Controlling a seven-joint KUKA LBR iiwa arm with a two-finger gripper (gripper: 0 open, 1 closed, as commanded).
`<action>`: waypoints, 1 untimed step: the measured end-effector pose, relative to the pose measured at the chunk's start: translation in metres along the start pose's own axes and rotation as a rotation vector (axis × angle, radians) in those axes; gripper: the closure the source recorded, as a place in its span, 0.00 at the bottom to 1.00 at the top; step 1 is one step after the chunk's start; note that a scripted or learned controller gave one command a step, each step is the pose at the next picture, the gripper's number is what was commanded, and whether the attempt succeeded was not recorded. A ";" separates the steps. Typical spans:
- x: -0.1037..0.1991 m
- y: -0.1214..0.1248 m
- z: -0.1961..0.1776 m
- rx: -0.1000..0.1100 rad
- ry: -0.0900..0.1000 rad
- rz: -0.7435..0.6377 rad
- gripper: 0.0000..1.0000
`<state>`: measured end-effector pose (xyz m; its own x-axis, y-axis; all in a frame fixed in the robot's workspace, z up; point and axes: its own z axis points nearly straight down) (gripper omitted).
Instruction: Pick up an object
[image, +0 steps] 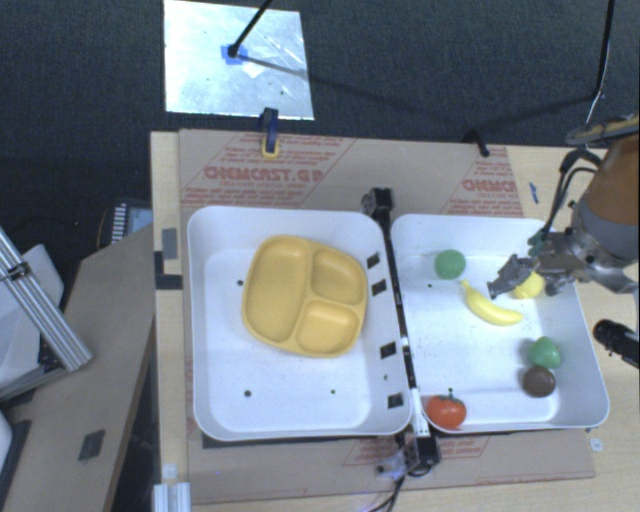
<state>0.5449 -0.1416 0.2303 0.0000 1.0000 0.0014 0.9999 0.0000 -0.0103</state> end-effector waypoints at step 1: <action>0.000 0.002 -0.006 -0.011 -0.002 -0.003 0.00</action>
<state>0.5473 -0.1413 0.2362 -0.0027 1.0000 -0.0004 1.0000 0.0027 0.0008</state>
